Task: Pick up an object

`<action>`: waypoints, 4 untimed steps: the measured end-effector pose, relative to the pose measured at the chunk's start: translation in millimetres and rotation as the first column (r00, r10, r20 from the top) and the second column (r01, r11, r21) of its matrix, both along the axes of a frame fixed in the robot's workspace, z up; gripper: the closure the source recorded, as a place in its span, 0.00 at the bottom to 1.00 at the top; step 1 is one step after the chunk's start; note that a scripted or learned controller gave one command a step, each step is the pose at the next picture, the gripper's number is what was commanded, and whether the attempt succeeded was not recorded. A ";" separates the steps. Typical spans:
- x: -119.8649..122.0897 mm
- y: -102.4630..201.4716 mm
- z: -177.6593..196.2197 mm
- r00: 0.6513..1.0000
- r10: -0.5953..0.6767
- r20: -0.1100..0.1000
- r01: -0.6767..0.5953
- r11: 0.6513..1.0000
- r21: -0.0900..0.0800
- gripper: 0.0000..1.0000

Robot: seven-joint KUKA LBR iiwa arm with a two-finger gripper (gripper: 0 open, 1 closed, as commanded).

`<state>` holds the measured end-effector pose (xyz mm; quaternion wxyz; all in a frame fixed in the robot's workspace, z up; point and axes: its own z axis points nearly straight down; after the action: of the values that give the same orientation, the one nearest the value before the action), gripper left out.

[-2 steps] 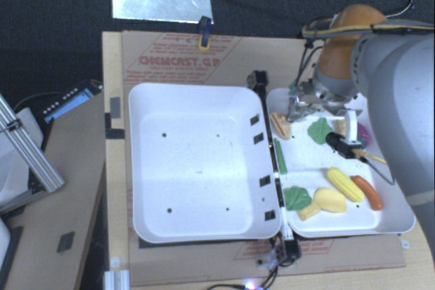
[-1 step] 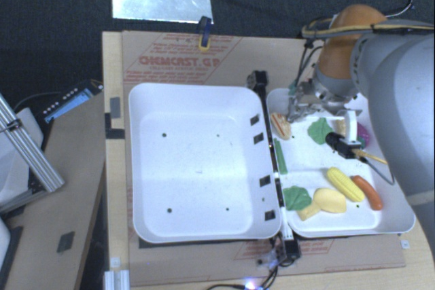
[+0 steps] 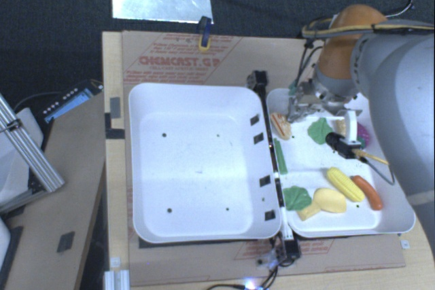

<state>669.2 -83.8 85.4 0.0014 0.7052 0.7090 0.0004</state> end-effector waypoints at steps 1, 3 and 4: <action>-0.1 -0.7 -0.1 1.000 0.000 0.000 0.000 1.000 0.000 1.00; -0.1 0.7 -0.2 1.000 -0.001 0.000 0.001 1.000 0.000 1.00; -0.1 0.6 -0.2 1.000 0.000 0.000 0.000 1.000 0.000 1.00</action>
<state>669.1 -83.2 85.1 0.0015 0.7053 0.7089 0.0001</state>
